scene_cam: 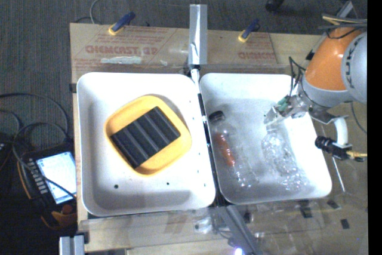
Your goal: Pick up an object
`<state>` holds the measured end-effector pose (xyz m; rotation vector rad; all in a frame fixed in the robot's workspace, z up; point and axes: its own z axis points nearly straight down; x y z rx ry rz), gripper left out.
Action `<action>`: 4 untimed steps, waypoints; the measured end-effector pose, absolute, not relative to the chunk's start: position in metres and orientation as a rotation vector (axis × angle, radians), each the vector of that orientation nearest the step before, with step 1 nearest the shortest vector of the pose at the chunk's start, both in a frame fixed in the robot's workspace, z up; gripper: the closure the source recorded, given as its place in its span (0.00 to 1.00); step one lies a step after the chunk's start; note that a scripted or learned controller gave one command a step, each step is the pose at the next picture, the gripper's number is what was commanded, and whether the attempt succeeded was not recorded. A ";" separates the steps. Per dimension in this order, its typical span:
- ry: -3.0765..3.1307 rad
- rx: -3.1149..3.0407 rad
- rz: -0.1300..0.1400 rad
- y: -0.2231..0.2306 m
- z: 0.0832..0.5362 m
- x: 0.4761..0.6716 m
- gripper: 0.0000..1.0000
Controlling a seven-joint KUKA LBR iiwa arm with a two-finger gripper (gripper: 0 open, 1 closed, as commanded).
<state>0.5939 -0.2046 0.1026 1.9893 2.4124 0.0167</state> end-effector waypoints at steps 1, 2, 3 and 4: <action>2.413 1.989 0.016 -0.205 0.102 0.594 0.00; 2.557 1.793 0.009 -0.192 0.092 0.546 0.00; 2.295 2.146 0.001 -0.165 0.164 0.520 0.00; 2.467 1.929 0.007 -0.184 0.091 0.534 0.00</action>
